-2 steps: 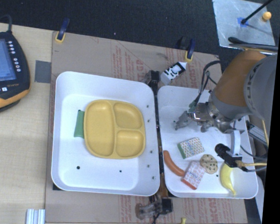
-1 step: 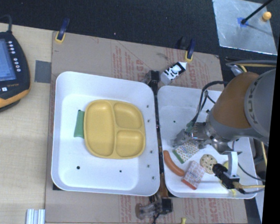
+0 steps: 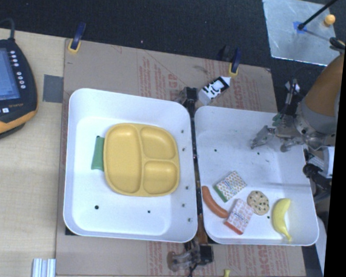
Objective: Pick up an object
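The grey two-finger gripper (image 3: 272,140) hangs spread and empty over the right white bin (image 3: 234,130), far from the curved yellow banana (image 3: 281,217).

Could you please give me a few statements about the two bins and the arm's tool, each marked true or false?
1. The yellow divided tray lies in the left bin. True.
2. The tool is gripping the banana. False: the tool is over the upper part of the right bin, apart from the banana near that bin's lower right corner.
3. The cookie lies beside the banana in the right bin. True.
4. The sausage rests on the yellow tray. False: it lies in the right bin near its left wall.
5. A green item pokes out from the tray's left edge. True.
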You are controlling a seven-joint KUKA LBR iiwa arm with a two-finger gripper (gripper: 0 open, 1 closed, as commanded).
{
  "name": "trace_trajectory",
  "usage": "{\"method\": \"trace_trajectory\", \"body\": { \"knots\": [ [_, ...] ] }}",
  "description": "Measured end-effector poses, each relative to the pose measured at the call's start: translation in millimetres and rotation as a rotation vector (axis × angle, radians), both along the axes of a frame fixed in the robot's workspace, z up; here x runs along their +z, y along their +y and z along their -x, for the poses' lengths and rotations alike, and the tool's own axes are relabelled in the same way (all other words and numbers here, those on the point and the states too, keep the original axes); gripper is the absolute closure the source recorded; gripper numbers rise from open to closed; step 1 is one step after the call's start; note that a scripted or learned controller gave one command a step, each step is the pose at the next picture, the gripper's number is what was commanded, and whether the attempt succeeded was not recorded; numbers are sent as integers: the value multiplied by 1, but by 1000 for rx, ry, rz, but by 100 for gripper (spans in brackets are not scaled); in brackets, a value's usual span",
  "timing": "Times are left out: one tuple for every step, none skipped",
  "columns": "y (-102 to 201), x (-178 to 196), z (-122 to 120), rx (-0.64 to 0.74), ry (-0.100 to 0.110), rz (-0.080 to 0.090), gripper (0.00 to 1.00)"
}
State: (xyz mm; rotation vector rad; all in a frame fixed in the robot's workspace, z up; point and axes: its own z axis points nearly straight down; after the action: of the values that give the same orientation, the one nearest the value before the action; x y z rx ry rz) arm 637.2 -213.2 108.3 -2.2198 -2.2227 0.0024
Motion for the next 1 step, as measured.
{"method": "trace_trajectory", "body": {
  "knots": [
    [45,-17,83,3,4,-1,0]
  ]
}}
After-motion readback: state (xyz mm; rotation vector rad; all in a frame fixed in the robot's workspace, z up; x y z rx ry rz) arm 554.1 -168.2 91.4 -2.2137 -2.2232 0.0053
